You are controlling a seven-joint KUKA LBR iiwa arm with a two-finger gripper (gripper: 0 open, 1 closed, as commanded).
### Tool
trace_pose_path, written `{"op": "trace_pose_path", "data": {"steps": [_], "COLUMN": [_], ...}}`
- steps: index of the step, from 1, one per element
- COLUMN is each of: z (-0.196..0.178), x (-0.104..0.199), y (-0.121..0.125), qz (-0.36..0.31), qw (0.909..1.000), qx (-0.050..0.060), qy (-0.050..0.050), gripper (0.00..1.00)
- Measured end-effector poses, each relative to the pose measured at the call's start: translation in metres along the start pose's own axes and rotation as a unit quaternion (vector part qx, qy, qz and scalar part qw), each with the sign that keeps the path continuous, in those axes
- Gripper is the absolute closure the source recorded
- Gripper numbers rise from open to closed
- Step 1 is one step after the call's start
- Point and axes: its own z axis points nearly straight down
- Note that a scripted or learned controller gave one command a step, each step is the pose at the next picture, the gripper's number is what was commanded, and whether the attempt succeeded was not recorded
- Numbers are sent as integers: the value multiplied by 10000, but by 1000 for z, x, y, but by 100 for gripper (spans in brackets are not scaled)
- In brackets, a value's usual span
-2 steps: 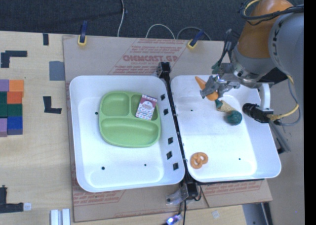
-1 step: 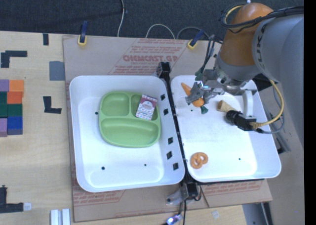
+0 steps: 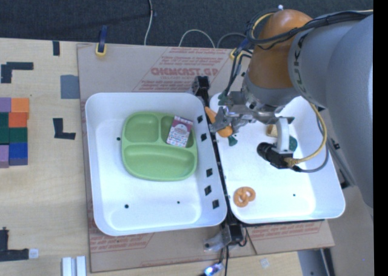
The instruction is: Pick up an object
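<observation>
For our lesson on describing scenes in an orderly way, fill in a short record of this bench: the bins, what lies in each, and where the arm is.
left bin: holds a green divided plate
on the plate: a small printed packet, lying across its upper right compartments
right bin: holds a pretzel near its lower left corner
arm: reaches over the right bin from the right
pincer: low at the right bin's upper left, by a small orange object
pincer grip: cannot tell
</observation>
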Motion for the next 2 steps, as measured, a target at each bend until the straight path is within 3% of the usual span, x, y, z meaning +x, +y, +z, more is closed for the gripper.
{"op": "trace_pose_path", "data": {"steps": [2], "z": [-11], "x": [103], "y": [-47], "qz": [-7], "qw": [10000], "qx": [1], "qy": [0], "gripper": [100]}}
